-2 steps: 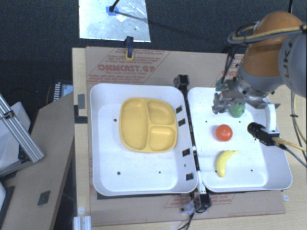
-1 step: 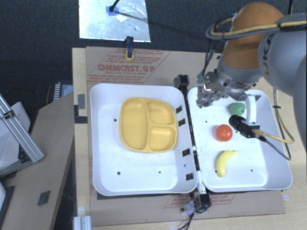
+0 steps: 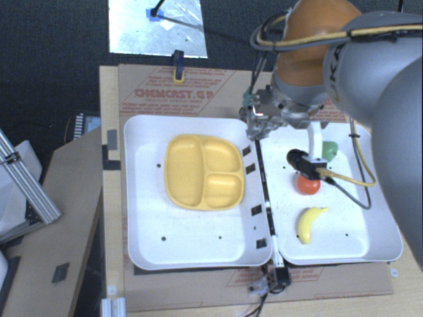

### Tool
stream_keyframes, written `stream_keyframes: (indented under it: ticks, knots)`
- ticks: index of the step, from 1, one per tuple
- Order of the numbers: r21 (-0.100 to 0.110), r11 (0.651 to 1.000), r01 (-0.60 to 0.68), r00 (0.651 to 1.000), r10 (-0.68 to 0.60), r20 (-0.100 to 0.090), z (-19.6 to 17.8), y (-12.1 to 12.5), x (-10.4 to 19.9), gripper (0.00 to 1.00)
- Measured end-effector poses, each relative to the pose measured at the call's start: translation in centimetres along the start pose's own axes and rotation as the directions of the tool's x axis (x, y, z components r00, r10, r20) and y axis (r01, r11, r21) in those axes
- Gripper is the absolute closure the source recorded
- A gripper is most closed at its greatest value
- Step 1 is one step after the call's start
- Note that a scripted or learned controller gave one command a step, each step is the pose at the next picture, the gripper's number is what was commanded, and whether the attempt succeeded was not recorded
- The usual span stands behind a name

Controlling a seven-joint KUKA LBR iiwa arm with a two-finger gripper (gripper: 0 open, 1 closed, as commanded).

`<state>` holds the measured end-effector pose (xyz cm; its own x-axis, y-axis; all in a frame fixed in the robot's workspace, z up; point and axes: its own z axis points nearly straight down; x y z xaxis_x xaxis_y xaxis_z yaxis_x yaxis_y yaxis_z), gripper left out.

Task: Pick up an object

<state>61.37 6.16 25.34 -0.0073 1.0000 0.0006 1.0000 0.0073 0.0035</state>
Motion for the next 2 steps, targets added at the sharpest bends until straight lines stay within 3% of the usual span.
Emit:
stream_keyframes:
  ticks: [1,2]
  knots:
    - [0.0,1.0,-0.001,1.0,0.001,0.001,2.18,1.7,3.66,1.0]
    - [0.001,1.0,-0.001,1.0,0.001,0.001,2.16,1.65,3.63,0.0]
